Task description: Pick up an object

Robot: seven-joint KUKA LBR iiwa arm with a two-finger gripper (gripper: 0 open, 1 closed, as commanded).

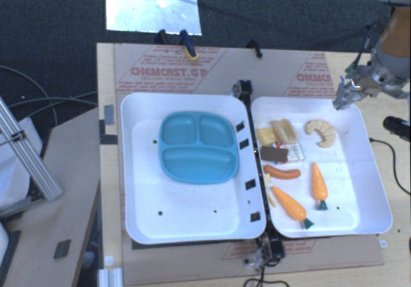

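Two white bins side by side on the bench, left bin and right bin, joined along a black seam down the middle. Inside the left bin, a blue divided plate lying flat, three compartments showing, nothing on it. Over at the top right, grey arm reaching in, gripper hanging above the far right corner of the right bin, nothing between the fingers; how far apart those fingers stand, cannot tell at this size. Now the pickings, all in the right bin: a croissant near the far side, closest to the gripper yet apart from it. Two carrots, one carrot slanting near the front left, another carrot upright in view just to its right, the two apart. A sausage lying crosswise above the slanted carrot. Bread roll and yellow cheese block touching at the far left. Brown chocolate piece just below them, a small speckled packet beside it.
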